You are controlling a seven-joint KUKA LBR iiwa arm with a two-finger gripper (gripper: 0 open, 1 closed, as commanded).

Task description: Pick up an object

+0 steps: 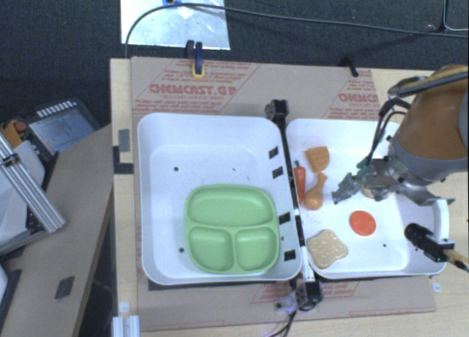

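The right bin holds five small toy-like food pieces, any of which could be the one to pick. An orange wedge lies toward the bin's far-left corner. Just nearer than it, a tan drumstick-shaped piece lies with its thick end toward the near edge. A slim red stick, perhaps a pepper or carrot, lies along the bin's left wall just beside it. A round red disc lies flat near the middle of the bin floor, and a tan bread slice sits by the near-left corner.

The arm comes in over the bin's right edge, its bulky brown-orange body above the far-right part of the bin. The wrist is turned so the grey end effector points toward the left wall. The end effector is over the middle of the bin, between the drumstick-shaped piece and the red disc and near both, with nothing seen in its grasp. Whether it is open or closed cannot be told, since its tip is a small grey blur against the white floor.

The arm is cut off at the right and covers the right bin's far-right corner. The left bin carries a green divided plate toward its near edge. Both bins rest on the cardboard-covered table.
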